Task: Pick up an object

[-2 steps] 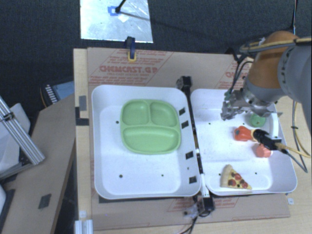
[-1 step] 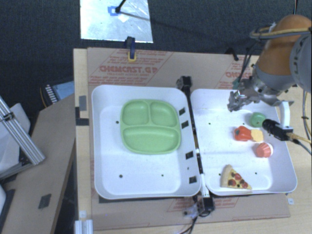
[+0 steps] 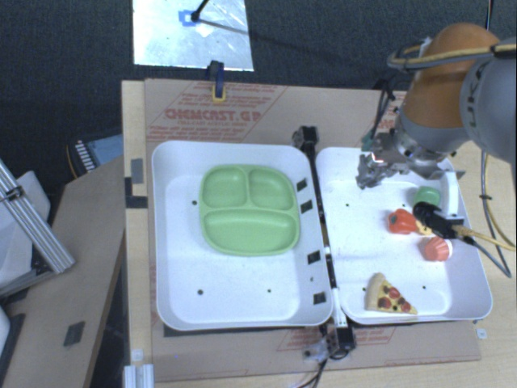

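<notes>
The right bin holds a pizza slice near its front, an orange-red toy in the middle, a pink-orange piece to its right and a green piece further back. My gripper hangs over the bin's back left part, left of the toys and apart from them. Nothing shows between its fingers.
In the left bin lies a green divided plate. A black hinge strip runs between the bins. Both bins rest on a cardboard sheet. A shiny square panel lies behind.
</notes>
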